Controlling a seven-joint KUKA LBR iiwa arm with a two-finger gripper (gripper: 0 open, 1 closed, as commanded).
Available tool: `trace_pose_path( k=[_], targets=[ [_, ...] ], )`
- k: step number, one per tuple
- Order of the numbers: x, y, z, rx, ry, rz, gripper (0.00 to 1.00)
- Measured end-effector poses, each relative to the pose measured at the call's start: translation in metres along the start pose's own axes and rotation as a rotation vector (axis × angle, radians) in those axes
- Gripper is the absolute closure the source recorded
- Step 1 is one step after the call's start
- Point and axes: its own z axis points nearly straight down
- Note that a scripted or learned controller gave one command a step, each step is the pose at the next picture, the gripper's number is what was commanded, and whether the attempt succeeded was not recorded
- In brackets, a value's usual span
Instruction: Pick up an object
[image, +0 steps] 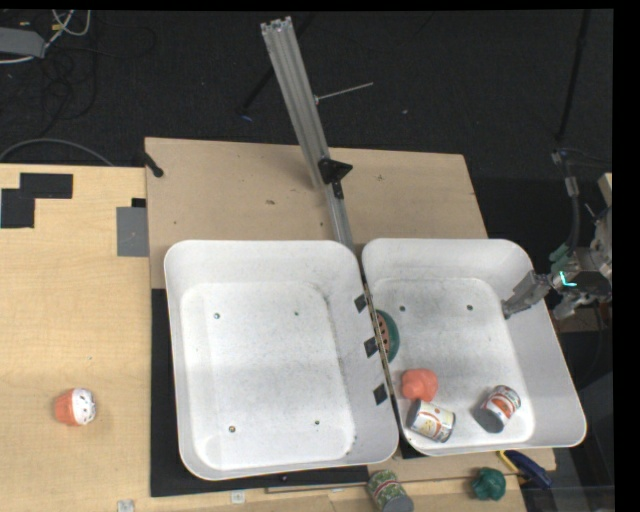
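Bench: two white bins (190, 300) sitting side by side.
Gripper (525, 295): hovering at right rim; finger state unclear.
Cans (497, 408): lying below-left of it.

The gripper (522, 296) reaches in from the right edge, angled down-left, its dark finger tip low above the surface

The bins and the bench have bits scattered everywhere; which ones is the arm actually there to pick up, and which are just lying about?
For the job, in the right bin:
- orange-red lump
- yellow-labelled can
- red-labelled can
- dark green disc at the divider
- gripper over that bin's right rim

Lying about:
- orange-and-white ball on the bench
- can and green lump below the bins
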Motion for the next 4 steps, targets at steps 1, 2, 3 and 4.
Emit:
trace_pose_path(
  k=[1, 2, 3, 4],
  targets=[
    [0.008, 0.004, 0.048, 0.005, 0.002, 0.0, 0.0],
    [0.008, -0.006, 0.106, 0.006, 0.002, 0.0, 0.0],
    [0.015, 0.0, 0.155, 0.005, 0.002, 0.001, 0.0],
    [0.013, 0.0, 0.143, 0.002, 0.001, 0.005, 1.0]
  ],
)
